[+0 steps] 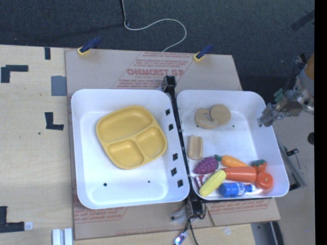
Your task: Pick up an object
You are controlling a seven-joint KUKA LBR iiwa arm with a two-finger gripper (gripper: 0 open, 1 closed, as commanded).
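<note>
The right bin [245, 98] holds several toy foods. Two tan round cookies [212, 116] lie near its back, and a beige bread slice [194, 147] rests by the divider. Along the front sit a purple grape bunch [206, 164], a yellow corn cob [212, 182], an orange carrot [234, 162], an orange-red sausage [240, 174], a red tomato [264, 180] and a blue bottle [232, 190]. My gripper [265, 119] hangs at the right bin's right rim, above the wall, away from the objects. Nothing shows between its tips.
The left bin [84, 152] carries a yellow three-compartment plate [131, 136]. Yellow and blue clamps [89, 45] pin the cardboard sheet at the back. A white cable [153, 24] loops behind the bins. The arm's wrist [306, 88] is at the right edge.
</note>
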